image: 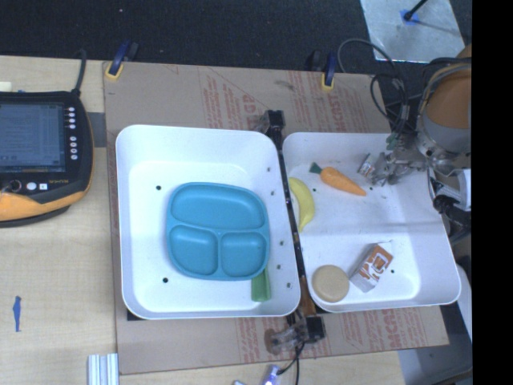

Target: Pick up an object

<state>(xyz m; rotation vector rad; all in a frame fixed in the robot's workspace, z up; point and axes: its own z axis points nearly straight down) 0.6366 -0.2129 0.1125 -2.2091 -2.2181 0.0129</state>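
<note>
From the camera view above the bench, the two-finger gripper (377,169) sits low over the far part of the right-hand shallow white bin (417,239), just right of the small orange plastic carrot with a green top (343,181). Whether the gripper is open or closed cannot be told; it reads as a tangle of grey metal, and nothing is visibly held in it.

The carrot looks like the likeliest target. It lies flat on the bin floor, its green end pointing left and far, its tip towards the gripper and close to it. It is probably a light, hard, smooth toy, so it should not crush but may slip or roll. A hold across the thick middle, square to its length, seems safer than one at the tapering tip.

Other candidates lie in the same bin:
- A yellow plastic banana (302,200) rests against the left wall, awkward to reach beside the rim.
- A round tan disc, perhaps a toy biscuit (329,283), lies in the near left corner; being flat and low, it offers little to grasp.
- A small orange-and-white printed carton (372,268) lies just right of the disc, light and likely to dent.

The left-hand white bin (136,215) holds a blue divided plastic plate (216,231) and a green stick-shaped piece (260,285) at the plate's near right edge.
</note>
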